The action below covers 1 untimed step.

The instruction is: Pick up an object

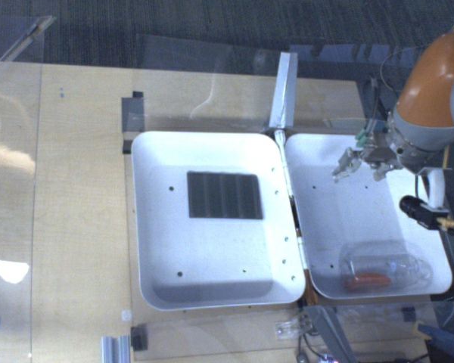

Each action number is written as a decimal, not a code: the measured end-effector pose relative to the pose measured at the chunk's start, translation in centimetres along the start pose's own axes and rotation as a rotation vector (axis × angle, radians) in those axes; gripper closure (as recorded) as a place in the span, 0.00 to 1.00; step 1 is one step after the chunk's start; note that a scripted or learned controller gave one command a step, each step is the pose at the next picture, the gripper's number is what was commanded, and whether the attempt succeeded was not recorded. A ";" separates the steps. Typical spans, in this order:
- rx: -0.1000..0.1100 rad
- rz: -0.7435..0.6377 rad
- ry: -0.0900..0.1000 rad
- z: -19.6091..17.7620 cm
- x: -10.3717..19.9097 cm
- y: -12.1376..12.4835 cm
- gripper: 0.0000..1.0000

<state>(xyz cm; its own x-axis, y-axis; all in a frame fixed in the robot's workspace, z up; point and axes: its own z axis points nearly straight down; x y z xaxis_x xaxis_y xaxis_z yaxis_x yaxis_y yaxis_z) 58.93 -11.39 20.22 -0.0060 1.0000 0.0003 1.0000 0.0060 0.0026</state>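
A clear plastic bottle (382,269) with an orange-red part inside lies on its side near the front edge of the right bin (318,203). My gripper (361,165) hangs over the back part of that bin, well behind the bottle. Its two fingers are spread apart with nothing between them.
The left bin (159,225) holds a dark ribbed rectangular pad (224,196) near its middle. A metal divider post (283,89) stands behind the gap between the bins. A black part on the arm (418,210) juts out at the right bin's right rim.
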 end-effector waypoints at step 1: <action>-0.004 0.109 -0.002 -5.5 -2.0 -3.5 0.00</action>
<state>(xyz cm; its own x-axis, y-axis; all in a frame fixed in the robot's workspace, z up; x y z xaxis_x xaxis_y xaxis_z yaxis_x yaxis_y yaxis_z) 55.47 -13.39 25.76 0.1028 0.9947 -0.0007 0.9947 -0.1028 0.0070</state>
